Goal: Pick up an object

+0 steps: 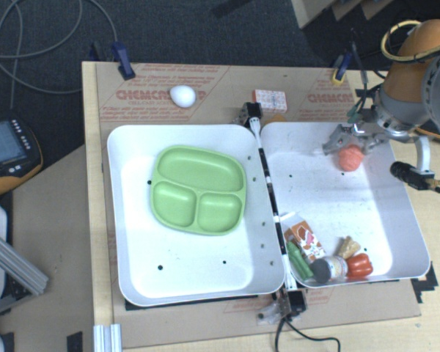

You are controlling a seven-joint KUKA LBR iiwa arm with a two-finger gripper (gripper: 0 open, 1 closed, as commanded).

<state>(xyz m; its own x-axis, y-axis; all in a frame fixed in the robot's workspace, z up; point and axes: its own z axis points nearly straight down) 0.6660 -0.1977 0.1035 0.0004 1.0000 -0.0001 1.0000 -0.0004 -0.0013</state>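
My gripper point(350, 144) hangs over the back part of the right bin point(396, 218), its two fingers spread wide, so it is open. A salmon-orange ball point(350, 159) lies on the bin floor just in front of the fingertips, roughly centred between them. The fingers are not closed on it. In the bin's front left corner lies a heap: a snack packet point(306, 239), a green item point(298, 259), a grey can point(327, 268), a red pepper point(358, 266) and a small tan piece point(347, 246).
A green divided plate point(199, 190) sits in the left bin point(132, 218). On the bench behind the bins lie a white egg point(182, 95) and a small pink box point(270, 100). Blue clamps point(122, 59) grip the back edge.
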